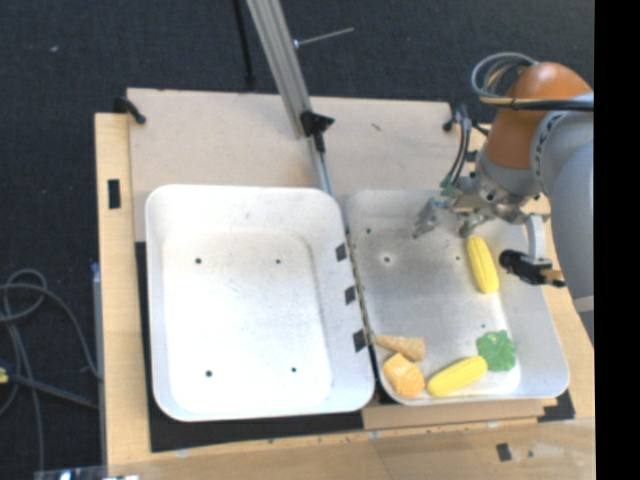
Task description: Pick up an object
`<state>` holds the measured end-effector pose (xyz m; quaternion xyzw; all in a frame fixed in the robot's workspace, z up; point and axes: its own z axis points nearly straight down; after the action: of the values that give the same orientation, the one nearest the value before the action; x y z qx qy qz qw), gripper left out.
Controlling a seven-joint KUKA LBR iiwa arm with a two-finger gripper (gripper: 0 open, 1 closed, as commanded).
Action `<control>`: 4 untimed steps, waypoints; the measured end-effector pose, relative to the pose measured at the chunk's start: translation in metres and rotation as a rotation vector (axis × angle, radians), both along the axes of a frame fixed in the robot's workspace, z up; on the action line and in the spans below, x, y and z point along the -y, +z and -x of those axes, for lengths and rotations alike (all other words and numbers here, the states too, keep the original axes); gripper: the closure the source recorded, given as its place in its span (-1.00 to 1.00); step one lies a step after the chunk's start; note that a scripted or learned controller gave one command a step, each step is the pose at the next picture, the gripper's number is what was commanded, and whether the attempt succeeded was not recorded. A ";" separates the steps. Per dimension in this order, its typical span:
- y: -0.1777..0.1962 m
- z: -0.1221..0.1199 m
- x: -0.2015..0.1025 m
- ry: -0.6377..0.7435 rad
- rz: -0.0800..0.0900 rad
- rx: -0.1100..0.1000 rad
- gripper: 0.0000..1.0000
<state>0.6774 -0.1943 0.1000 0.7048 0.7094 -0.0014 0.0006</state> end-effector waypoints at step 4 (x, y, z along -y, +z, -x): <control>0.136 -0.004 0.008 0.000 -0.001 0.006 1.00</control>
<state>0.6811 -0.2018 0.2359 0.7049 0.7093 0.0011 0.0021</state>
